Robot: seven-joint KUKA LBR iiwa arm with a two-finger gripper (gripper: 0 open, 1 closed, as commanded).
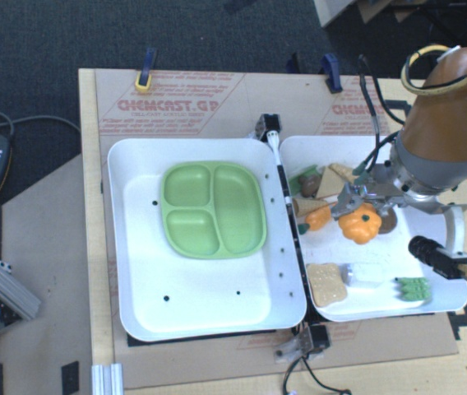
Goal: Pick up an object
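R bin (447, 303): orange pepper (360, 225), round, glossy, green stem, under arm (439, 130).

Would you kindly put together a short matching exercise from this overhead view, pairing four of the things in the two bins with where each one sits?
Things:
1. green divided plate
2. orange pepper-shaped toy
3. slice of bread
4. small green block

Places:
A. near corner of the right bin, by the divider
B. middle of the left bin
C. near the right bin's front right corner
D. middle of the right bin, just below the arm's wrist

Pairs: 1-B, 2-D, 3-A, 4-C
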